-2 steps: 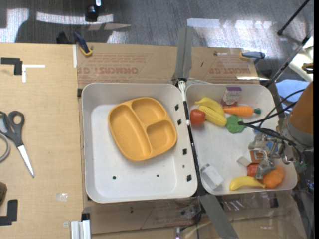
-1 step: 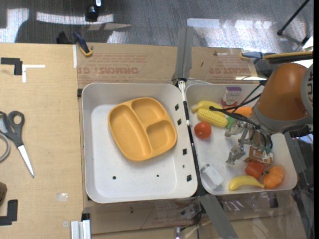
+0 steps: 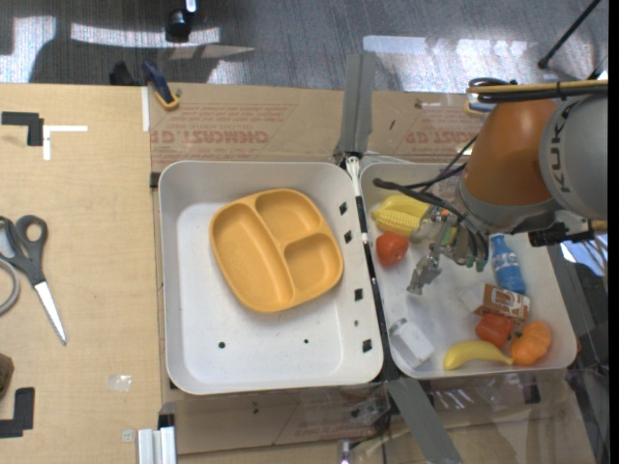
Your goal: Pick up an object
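Observation:
My gripper (image 3: 423, 278) hangs low in the right bin (image 3: 440, 375), pointing down over a bare patch of its floor. A red tomato (image 3: 391, 248) lies just to its left, and a yellow corn cob (image 3: 400, 215) sits behind that, partly under the wrist. To the gripper's right are a blue bottle (image 3: 505, 265) and a brown packet (image 3: 503, 302). Near the front lie a yellow banana (image 3: 474, 356), a red piece (image 3: 494, 329), an orange pepper (image 3: 531, 343) and a small white box (image 3: 413, 341).
The left bin (image 3: 184, 356) holds a yellow divided plate (image 3: 277, 247). Grey dividers stand between the bins. Scissors (image 3: 34, 269) lie on the wooden bench at far left. The arm's orange band (image 3: 513, 153) looms over the right bin's back.

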Tool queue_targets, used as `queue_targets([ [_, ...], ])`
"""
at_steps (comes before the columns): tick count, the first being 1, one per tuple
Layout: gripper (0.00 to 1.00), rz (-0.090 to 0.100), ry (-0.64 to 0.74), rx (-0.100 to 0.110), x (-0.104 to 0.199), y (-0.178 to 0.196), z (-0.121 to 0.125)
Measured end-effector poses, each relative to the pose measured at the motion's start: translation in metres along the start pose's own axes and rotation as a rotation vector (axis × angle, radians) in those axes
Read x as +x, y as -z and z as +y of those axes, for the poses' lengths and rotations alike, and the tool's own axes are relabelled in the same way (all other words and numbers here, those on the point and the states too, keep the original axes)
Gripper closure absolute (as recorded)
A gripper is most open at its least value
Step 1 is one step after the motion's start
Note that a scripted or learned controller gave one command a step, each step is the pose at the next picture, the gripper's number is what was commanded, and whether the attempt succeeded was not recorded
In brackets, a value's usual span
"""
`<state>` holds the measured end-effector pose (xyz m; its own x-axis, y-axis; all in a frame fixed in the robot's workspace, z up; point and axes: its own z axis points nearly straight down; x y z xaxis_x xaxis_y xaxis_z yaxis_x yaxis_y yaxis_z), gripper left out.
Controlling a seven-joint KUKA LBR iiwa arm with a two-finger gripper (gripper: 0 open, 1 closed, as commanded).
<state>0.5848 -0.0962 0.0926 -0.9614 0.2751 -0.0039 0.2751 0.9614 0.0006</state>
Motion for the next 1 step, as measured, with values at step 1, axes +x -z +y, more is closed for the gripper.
queue_targets([
  [1, 0.0, 0.009, -0.239, 0.002, -0.0461, 0.0011, 0.0034],
])
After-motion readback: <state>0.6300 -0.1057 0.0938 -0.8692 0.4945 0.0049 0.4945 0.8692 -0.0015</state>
